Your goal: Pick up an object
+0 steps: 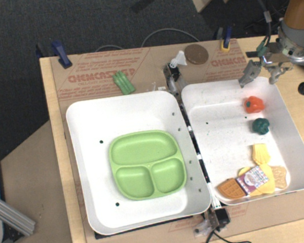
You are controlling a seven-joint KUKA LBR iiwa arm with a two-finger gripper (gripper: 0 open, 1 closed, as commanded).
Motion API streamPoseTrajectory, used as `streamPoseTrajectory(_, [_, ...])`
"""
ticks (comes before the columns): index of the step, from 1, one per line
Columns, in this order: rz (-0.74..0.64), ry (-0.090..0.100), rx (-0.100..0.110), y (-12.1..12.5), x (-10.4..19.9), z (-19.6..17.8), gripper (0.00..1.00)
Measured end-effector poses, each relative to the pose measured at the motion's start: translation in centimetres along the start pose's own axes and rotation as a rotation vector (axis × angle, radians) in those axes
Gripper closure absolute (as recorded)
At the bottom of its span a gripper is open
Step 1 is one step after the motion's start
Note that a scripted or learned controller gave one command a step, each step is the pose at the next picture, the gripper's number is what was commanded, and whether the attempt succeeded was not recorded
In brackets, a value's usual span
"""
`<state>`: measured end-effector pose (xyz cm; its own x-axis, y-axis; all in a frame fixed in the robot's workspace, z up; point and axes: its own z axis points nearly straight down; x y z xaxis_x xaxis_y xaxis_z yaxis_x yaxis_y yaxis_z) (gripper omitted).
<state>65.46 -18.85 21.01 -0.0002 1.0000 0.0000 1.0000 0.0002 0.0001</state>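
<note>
My gripper point(259, 74) hangs over the far rim of the right bin point(220, 137), its two fingers spread open with nothing between them. Just below it in the bin lies a red-orange toy pepper point(253, 104). A dark green lump point(261, 126) sits a little nearer. Further toward the front edge lie a yellow piece point(260, 154), a purple and white packet point(254, 178), a brown waffle-like piece point(230, 189) and a tan cracker point(280, 176).
The left bin point(89, 154) holds a green three-compartment plate point(146, 164). On the cardboard behind the bins lie a green toy point(124, 83) and a brown disc point(196, 54). Blue clamps point(61, 52) grip the board's far edge.
</note>
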Motion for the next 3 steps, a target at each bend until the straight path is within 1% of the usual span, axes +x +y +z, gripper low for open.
streamPoseTrajectory(1, [0.003,0.0,0.004,-2.1,-3.7,2.8,0.0])
streamPoseTrajectory(2, [-0.001,0.004,0.009,-1.8,-1.8,13.2,0.0])
streamPoseTrajectory(3, [-0.002,-0.001,-0.004,1.3,0.4,12.5,0.0])
